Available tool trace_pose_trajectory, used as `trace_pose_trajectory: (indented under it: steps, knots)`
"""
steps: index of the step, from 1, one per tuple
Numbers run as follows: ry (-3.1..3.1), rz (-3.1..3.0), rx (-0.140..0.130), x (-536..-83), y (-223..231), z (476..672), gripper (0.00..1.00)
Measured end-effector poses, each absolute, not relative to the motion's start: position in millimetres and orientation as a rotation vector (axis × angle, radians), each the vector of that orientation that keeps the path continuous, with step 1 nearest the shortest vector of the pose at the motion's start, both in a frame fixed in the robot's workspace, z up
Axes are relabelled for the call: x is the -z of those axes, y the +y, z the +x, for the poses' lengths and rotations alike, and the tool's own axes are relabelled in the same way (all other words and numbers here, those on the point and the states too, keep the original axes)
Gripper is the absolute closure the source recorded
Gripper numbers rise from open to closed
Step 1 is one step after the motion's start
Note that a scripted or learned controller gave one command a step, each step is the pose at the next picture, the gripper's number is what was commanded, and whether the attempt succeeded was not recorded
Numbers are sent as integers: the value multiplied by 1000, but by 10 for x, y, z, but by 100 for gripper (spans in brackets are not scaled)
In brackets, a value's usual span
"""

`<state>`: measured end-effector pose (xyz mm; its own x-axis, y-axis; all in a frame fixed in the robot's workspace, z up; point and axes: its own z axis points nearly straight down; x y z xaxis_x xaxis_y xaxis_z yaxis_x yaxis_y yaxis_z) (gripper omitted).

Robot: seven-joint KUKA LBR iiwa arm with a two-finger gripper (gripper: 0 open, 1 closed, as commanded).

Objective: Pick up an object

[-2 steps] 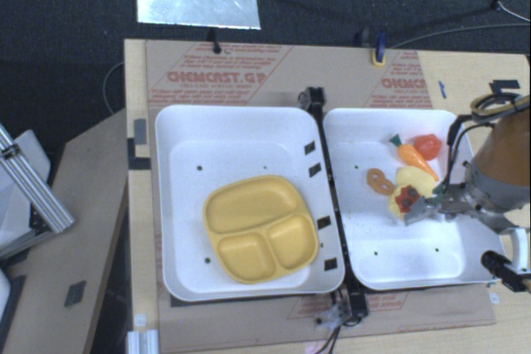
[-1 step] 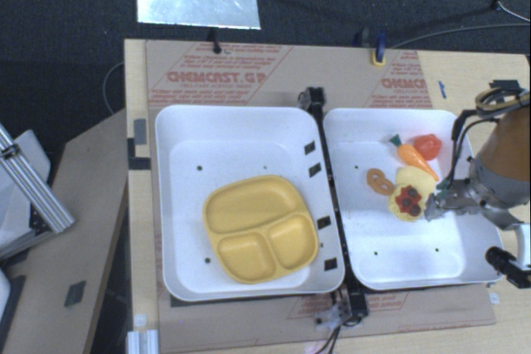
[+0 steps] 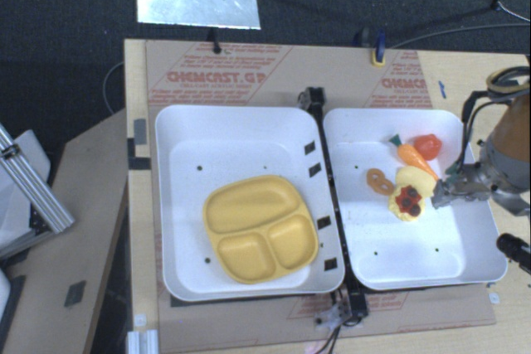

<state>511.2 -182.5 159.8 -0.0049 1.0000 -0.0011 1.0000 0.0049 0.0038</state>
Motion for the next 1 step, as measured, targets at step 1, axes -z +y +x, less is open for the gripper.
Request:
trace_pose_trajectory:
  steps: [1]
  knots:
    - [2224, 2210, -6, -2205, -1756, 5163, 100]
